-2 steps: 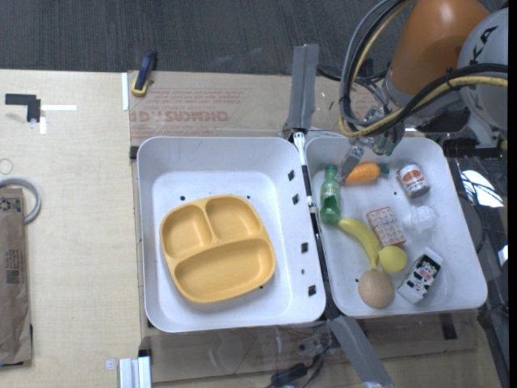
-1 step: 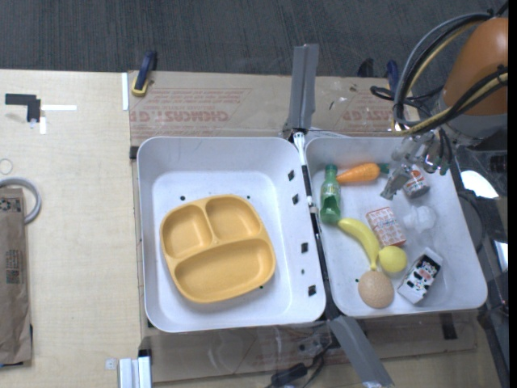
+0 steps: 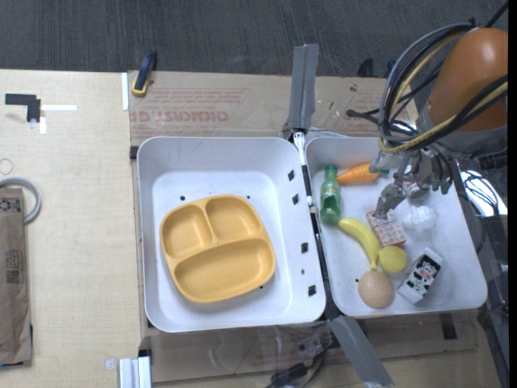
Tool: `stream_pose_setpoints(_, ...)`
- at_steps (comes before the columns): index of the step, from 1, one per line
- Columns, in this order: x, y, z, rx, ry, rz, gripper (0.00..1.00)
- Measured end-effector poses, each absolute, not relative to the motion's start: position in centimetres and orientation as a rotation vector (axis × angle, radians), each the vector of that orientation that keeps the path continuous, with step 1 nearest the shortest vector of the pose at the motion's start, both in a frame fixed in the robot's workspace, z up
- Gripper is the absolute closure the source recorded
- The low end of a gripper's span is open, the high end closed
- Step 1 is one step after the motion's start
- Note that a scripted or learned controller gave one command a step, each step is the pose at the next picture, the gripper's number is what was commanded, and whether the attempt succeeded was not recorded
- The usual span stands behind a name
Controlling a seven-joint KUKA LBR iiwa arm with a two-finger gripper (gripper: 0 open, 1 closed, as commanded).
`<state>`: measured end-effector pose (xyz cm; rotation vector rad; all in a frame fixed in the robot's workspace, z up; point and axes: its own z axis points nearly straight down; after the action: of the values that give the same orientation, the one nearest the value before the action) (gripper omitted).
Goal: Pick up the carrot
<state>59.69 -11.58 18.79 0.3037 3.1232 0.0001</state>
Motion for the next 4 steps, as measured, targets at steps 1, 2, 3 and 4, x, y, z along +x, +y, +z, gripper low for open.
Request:
stream_pose_setpoints(1,64.5,-13.6,22.4,-0.019,3.134,-0.001,0.0)
stream_pose_setpoints(2,66.0,-6.6,19.2,-0.286,3.125,0.0,0.0)
stream_pose_setpoints(3,63.6,-16.2,23.9,-0.494,3.096,-0.003,0.0)
stream_pose_setpoints(4,65.8,-9.2,15.0,-0.715,3.054,0.0,0.0)
